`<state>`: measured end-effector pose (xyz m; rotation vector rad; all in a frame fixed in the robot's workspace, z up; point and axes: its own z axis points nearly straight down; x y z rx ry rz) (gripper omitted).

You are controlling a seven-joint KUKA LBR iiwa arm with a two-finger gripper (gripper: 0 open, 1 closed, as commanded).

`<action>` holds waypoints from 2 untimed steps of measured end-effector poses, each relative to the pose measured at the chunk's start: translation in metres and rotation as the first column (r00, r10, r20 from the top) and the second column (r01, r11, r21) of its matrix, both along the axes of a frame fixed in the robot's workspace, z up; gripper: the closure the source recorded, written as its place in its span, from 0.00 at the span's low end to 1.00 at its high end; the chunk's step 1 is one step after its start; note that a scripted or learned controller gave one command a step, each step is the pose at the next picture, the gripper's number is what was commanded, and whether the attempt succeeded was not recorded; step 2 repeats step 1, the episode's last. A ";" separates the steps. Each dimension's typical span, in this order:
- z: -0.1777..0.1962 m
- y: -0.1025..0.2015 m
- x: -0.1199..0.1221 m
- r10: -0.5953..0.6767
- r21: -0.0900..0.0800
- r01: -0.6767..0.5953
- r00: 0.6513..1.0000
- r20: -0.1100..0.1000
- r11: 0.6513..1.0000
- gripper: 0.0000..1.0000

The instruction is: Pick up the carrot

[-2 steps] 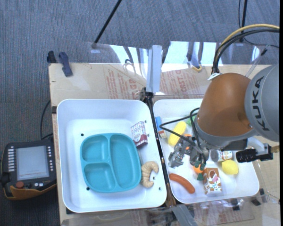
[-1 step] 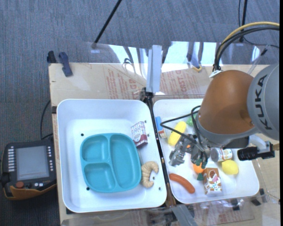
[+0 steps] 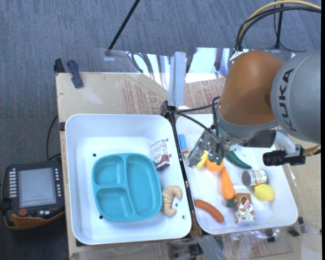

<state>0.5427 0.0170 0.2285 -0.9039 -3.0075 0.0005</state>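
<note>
**Desk:** Front of frame first, then. What lies nearest the lens?

**Photographer:** In the right-hand white bin (image 3: 290, 213), working back from the near rim: a small printed juice carton (image 3: 244, 208) at about 6 o'clock, its writing too small to read, and a red-orange sausage (image 3: 209, 210) at 7 o'clock. Just beyond them lies the orange toy carrot (image 3: 227, 184), lengthwise near the bin's centre, with a yellow lemon (image 3: 264, 193) and a small tin can (image 3: 254, 176) off toward 3 o'clock.

**Desk:** How would the carrot handle?

**Photographer:** It looks like hard, smooth plastic: light, stiff, probably slippery. My judgement is a pinch across the thicker middle, not the tapering end.

**Desk:** And the pincer?

**Photographer:** The pincer (image 3: 205, 153) sits at the bin's 10 o'clock, over a yellow piece (image 3: 202, 158) and near an orange lump (image 3: 215, 164) and a green pepper (image 3: 239, 160). Whether it's apart or together, I can't tell. The carrot lies apart from it.

**Desk:** Any lettering?

**Photographer:** "KUKA" on the grey arm (image 3: 290, 85). In the left bin (image 3: 76, 145), a blue divided plate (image 3: 124, 187), a croissant (image 3: 171, 198) and a second carton (image 3: 160, 152), illegible.
</note>
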 end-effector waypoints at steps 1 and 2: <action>-0.043 -0.031 0.008 0.445 0.002 -0.445 0.895 -0.001 0.895 1.00; -0.043 -0.031 0.008 0.445 0.002 -0.445 0.895 -0.001 0.895 1.00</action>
